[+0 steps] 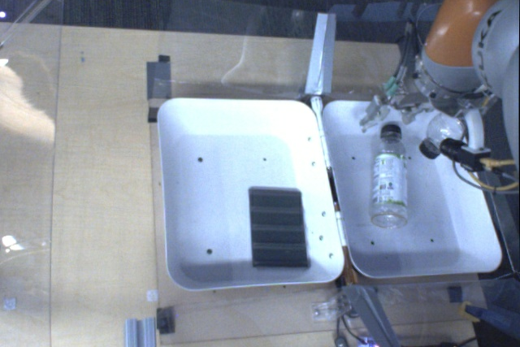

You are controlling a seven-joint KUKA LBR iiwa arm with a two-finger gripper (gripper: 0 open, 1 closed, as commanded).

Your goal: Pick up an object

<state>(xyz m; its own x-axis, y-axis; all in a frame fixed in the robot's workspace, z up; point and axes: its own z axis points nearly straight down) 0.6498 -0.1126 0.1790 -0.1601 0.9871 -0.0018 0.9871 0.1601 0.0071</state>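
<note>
A clear plastic bottle (388, 187) with a black cap and a pale label lies in the right bin (455, 248), cap toward the far wall. A black ribbed rectangular block (279, 227) lies flat in the left bin (203, 175), near its front right. My gripper (388, 114) hangs under the grey wrist and orange band at the far side of the right bin, just beyond the bottle's cap. Its metal fingers (373, 111) are spread open, and nothing is between them.
The two bins meet at a raised divider rim (331, 183). A metal strut (320, 53) runs back from the bins' far junction. Cables and a black fitting (455, 149) hang off the wrist over the right bin's far right.
</note>
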